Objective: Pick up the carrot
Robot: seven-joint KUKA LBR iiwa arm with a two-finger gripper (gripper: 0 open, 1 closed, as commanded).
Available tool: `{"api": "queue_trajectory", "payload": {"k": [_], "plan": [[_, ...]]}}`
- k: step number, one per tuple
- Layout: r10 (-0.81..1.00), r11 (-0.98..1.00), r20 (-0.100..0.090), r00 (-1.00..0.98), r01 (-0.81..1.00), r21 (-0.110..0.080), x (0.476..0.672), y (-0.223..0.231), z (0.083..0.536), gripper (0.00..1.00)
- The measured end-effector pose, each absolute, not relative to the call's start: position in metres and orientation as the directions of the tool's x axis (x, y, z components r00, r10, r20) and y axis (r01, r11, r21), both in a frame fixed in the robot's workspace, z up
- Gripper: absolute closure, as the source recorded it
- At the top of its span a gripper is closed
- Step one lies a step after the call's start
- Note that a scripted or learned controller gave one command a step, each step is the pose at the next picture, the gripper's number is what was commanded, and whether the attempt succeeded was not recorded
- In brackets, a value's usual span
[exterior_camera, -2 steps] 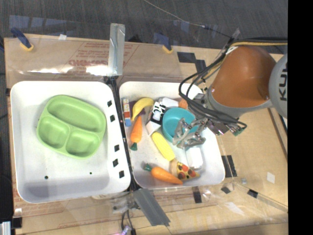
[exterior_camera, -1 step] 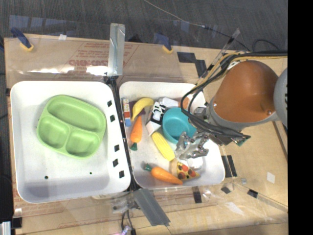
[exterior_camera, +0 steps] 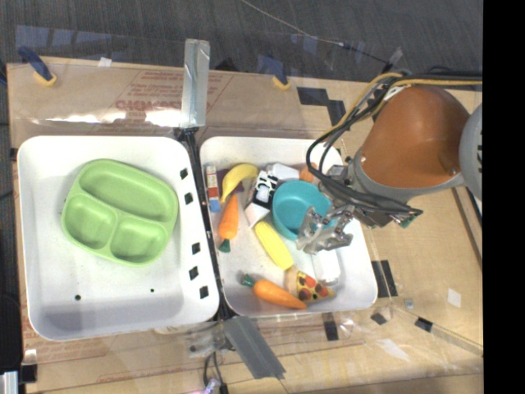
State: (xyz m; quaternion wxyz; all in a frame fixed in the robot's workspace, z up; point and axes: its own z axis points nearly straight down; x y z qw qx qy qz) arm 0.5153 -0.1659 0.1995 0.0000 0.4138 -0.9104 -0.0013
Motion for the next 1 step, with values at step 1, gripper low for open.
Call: {"api": "queue_trajectory", "payload": {"k": [1], "plan": [[-0.774,0.633,0.000,-0.633,-0.774,0.005,0.5556,-0.1837,0.1735,1.00]]}}
